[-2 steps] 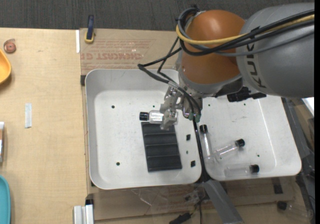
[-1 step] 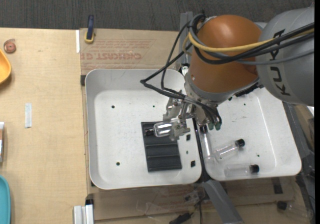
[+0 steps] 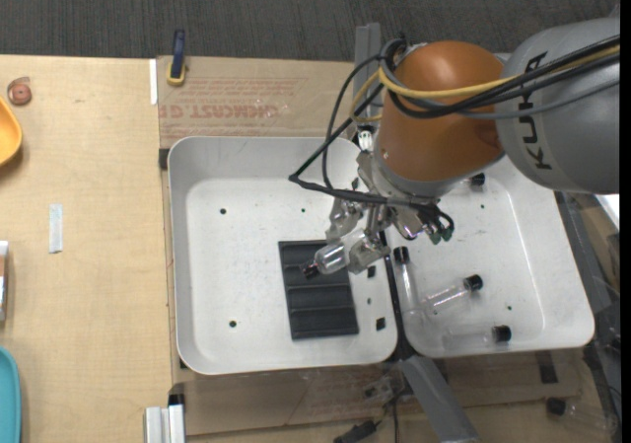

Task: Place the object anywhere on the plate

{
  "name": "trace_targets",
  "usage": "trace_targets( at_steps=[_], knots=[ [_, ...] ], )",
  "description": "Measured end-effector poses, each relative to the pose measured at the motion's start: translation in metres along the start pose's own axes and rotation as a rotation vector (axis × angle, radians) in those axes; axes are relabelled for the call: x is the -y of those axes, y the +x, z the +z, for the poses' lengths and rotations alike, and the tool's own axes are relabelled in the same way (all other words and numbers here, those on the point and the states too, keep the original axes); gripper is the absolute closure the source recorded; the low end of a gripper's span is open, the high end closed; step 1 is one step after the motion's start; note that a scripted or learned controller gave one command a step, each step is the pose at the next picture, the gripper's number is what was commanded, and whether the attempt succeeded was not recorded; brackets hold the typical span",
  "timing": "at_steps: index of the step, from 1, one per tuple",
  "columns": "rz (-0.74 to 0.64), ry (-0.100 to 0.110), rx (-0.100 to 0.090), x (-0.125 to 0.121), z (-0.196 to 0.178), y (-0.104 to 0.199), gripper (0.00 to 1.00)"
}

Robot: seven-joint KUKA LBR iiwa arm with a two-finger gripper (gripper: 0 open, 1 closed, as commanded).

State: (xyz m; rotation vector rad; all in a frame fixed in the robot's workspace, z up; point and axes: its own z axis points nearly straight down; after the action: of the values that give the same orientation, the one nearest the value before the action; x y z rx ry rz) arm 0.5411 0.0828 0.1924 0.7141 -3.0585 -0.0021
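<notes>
Black ribbed rectangular plate [image 3: 320,305] lies in left white bin [image 3: 212,234]. Clear plastic tube [image 3: 330,257], black-capped, is over its far edge at my gripper [image 3: 347,248]; clamped or let go, can't tell. Looks like the placing step. Next: confirm release, lift straight off.

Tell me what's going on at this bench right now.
The grey KUKA arm reaches in from the right. Its gripper is low over the left bin, at the upper edge of the black ridged plate lying there. The view does not show whether it carries anything. A clear tube with a black cap and a small black piece lie in the right bin.
</notes>
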Motion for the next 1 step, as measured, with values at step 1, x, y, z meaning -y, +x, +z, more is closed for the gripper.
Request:
trace_targets(
  at_steps=[1],
  knots=[
    [-0.046,0.0,0.003,0.0068,0.0147,-0.0532,1.0]
  ],
)
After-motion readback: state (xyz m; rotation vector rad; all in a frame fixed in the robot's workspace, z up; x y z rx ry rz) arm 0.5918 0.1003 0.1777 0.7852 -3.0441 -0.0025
